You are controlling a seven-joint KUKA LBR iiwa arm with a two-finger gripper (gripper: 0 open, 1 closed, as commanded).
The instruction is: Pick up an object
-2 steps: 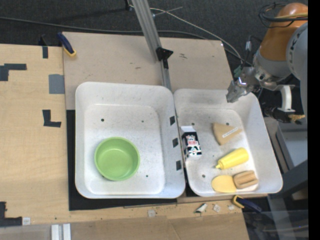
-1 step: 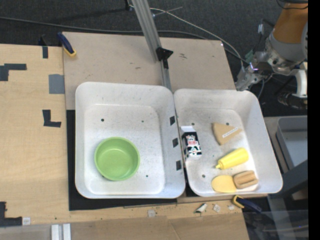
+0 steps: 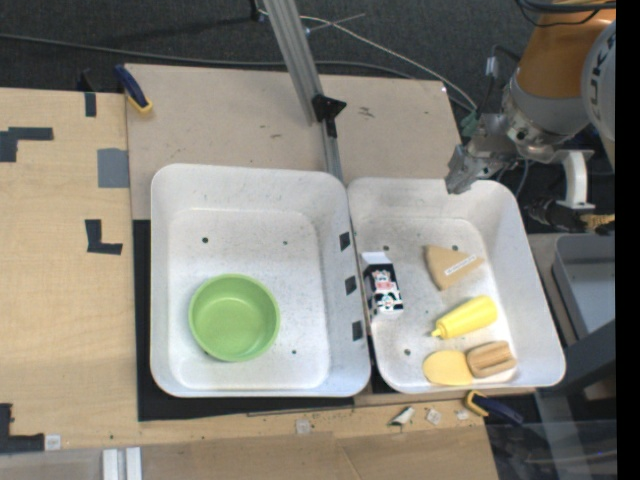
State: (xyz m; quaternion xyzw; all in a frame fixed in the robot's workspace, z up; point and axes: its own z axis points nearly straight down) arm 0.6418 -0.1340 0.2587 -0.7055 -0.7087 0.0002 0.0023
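Gripper [image 3: 462, 180] over far rim of right bin [image 3: 530, 243]; finger state impossible to tell. Candidate picks well below: tan wedge [image 3: 450, 265], yellow bottle [image 3: 466, 318], small carton [image 3: 382, 290]. Risk: bottle rolling off fingers; crowded corner near bread piece [image 3: 489, 358] inviting a miss.

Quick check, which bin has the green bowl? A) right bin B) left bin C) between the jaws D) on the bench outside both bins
B: the green bowl sits in the lower left part of the left bin, alone there; the yellow bottle and the other small items lie in the right bin, and the gripper hangs at that bin's upper rim, far from the bowl.
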